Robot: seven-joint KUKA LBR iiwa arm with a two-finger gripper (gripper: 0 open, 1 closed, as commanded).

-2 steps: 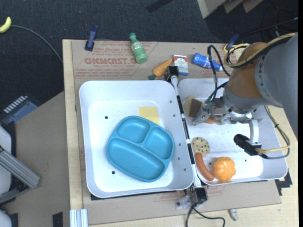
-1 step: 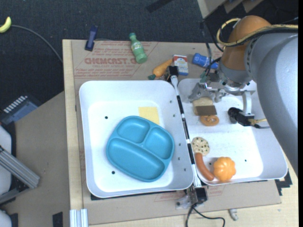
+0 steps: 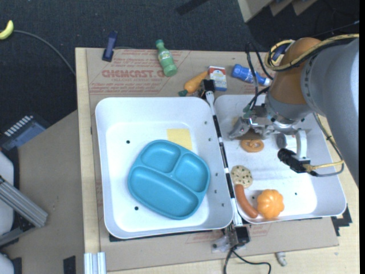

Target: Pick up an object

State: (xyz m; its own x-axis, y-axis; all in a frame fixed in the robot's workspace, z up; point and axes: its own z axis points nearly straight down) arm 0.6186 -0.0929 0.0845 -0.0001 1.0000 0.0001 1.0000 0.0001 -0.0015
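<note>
Small round brown bagel-like toy (image 3: pixel 252 146) lies flat in right white bin (image 3: pixel 319 201), upper-middle — round, so no clear long axis. Gripper (image 3: pixel 249 129) sits just above it, tips pointing down-left; can't tell if open or closed, nothing seen between them. Grey arm w/ orange band (image 3: pixel 296 67) comes in from right, wrist bent down over bin. Nearer the front: chocolate-chip cookie (image 3: pixel 242 176), red-brown sausage (image 3: pixel 245 201), orange pumpkin (image 3: pixel 270 203). Left white bin (image 3: pixel 114 119) holds blue divided plastic tray (image 3: pixel 168 178) & yellow flat square (image 3: pixel 179 137).
</note>
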